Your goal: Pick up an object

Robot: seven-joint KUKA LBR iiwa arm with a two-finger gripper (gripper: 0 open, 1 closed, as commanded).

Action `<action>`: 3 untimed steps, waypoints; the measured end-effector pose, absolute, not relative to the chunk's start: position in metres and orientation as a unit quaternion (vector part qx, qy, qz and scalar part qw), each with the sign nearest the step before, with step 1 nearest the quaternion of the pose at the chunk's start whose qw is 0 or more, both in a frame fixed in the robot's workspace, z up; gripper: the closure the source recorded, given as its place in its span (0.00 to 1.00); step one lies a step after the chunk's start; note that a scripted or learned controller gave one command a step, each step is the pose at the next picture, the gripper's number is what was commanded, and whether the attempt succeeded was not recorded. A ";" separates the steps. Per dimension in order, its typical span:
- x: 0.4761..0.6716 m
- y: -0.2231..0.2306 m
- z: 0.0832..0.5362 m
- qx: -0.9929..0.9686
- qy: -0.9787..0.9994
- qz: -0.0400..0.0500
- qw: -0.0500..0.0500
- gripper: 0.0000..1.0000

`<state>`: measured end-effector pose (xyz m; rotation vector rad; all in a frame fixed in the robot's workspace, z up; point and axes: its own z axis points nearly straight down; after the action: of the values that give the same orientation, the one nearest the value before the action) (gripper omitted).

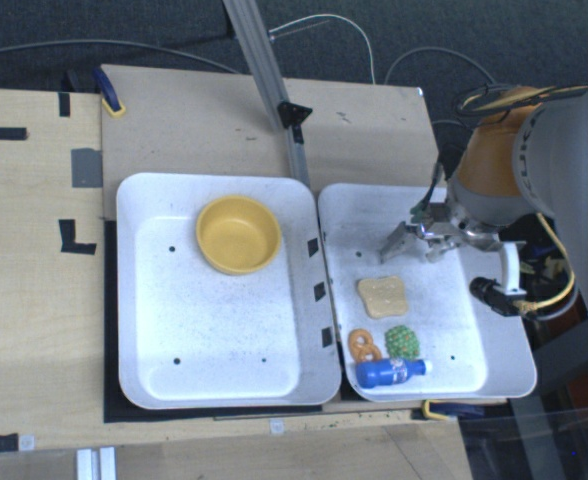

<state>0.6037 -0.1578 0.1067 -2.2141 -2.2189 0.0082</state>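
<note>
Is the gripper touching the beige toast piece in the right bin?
Apart. The camera view shows bare white bin floor between the gripper and the toast piece.

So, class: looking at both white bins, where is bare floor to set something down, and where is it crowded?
The left white bin is bare below and right of the round yellow bowl. The right white bin is crowded along its near edge: tan bread slice, orange pretzel, green lump, blue bottle. The gripper hangs above.

A yellow bowl (238, 234) sits upright in the left bin; tan toast (383, 296), pretzel (364, 345), green lump (402, 341) and blue bottle (391, 371) lie right.
</note>
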 end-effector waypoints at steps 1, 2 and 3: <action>0.603 -0.157 0.087 -0.706 -0.708 0.001 0.000 0.00; 0.603 -0.157 0.098 -0.706 -0.708 0.001 0.001 1.00; 0.603 -0.162 0.160 -0.707 -0.707 -0.001 -0.002 1.00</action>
<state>0.6027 -0.1620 0.1601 -2.2244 -2.2249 -0.0032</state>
